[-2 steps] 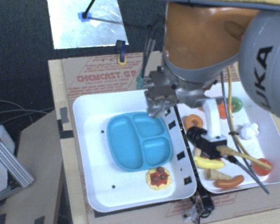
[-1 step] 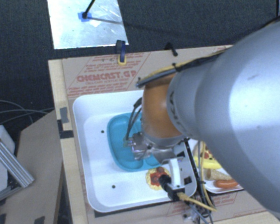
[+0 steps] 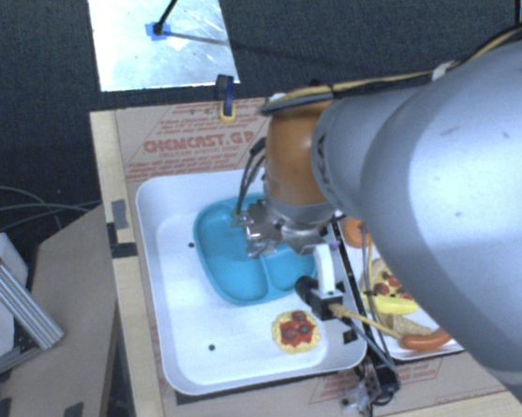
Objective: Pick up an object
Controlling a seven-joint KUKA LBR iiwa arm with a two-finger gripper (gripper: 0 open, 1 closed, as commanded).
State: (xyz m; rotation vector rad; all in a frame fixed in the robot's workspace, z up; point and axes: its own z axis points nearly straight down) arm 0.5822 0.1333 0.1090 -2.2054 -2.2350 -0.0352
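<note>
A blue, shallow dish-like object (image 3: 228, 265) lies in the middle of the left white bin (image 3: 172, 289). My gripper (image 3: 253, 236) hangs at the dish's right part, low over it or touching it; the wrist and arm hide the contact. A small round toy pizza (image 3: 295, 331) with red topping sits near the bin's front edge, below and to the right of the dish, apart from the gripper.
The big grey arm covers most of the right bin (image 3: 448, 350). At its left side I see a yellow banana (image 3: 396, 305), a reddish sausage (image 3: 424, 339), an orange piece (image 3: 352, 232) and a red-dotted piece (image 3: 384, 282). A cardboard sheet (image 3: 187, 141) lies under the bins.
</note>
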